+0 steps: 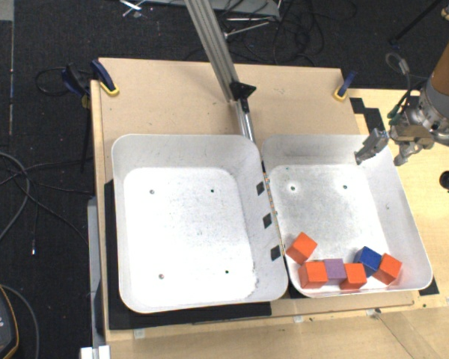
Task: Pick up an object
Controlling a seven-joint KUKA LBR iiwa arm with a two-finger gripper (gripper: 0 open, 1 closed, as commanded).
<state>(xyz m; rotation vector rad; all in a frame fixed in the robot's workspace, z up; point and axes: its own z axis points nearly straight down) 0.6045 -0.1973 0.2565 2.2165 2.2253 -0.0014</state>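
Observation:
Several small blocks lie along the near edge of the right bin: an orange block, another orange one, a purple block, an orange block, a blue block and an orange block. My gripper hangs over the bin's far right corner, well away from the blocks. Its two fingers are spread apart with nothing between them.
The left bin sits beside the right one on the wooden bench. A slanted metal pole crosses the back of the bench. Clamps sit at the bench's far corners.

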